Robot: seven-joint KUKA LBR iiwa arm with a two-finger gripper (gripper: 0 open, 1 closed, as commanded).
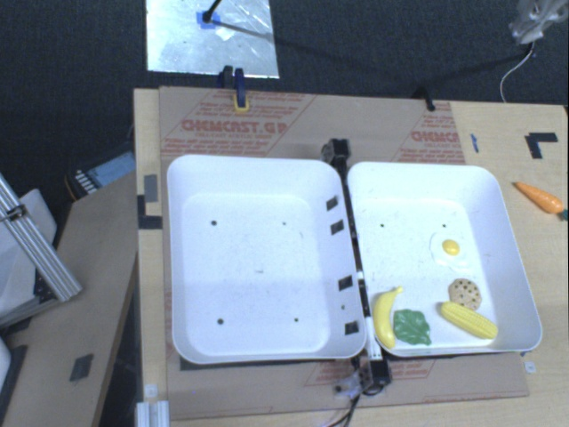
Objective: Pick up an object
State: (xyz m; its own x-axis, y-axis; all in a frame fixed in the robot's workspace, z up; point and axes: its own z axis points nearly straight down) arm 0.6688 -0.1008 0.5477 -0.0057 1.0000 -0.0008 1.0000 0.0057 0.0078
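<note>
At top right the gripper [539, 12] is hanging, its state unclear, needing descent toward the banana [385, 316].

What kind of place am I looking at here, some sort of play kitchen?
Probably a robot lab test bench. Two white bins sit clamped on a cardboard-covered table; the right one holds toy food: banana, corn, cookie, fried egg.

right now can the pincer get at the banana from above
Probably yes. The banana lies in the right bin with nothing over it. The white wall and the green piece crowd its sides. The pincer is far up, at the top right.
</note>
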